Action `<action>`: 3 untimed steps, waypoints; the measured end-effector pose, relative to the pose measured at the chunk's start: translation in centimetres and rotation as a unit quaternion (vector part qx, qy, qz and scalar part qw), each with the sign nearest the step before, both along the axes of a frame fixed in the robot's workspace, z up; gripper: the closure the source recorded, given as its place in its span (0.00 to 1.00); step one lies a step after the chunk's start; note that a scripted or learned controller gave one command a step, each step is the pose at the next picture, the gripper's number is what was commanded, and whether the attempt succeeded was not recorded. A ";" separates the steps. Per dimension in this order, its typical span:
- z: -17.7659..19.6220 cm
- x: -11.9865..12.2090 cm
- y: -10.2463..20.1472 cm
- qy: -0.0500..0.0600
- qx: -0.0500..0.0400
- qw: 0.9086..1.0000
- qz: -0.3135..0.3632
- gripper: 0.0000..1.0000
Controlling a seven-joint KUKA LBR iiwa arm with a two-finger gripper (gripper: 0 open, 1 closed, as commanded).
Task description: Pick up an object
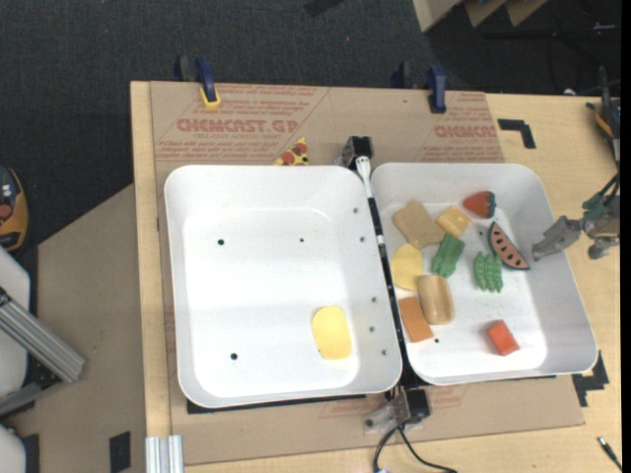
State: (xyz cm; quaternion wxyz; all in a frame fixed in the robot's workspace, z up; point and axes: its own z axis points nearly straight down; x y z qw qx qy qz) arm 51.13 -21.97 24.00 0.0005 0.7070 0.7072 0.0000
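The right bin [562, 304] holds several toy foods. Among them are a tan block [417, 223], a red strawberry [479, 204], a watermelon slice [506, 246], two green pieces [448, 254] [487, 271], a bread roll [435, 299] and a red-orange block [503, 338]. A yellow lump [332, 332] lies alone in the left bin [197, 264], near its front right. My gripper [574, 236] shows partly at the view's right edge, over the right bin's right rim. It is just right of the watermelon slice, and nothing is visibly between its parts.
Both bins rest on a brown board clamped at the back by two blue clamps [206, 79] [435, 85]. A black fitting [358, 150] sits behind the seam between the bins. A small orange-yellow item [293, 154] lies on the board behind the left bin.
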 end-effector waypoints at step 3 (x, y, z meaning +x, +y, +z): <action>-14.4 12.6 2.1 -0.002 -0.001 1.000 0.001 1.00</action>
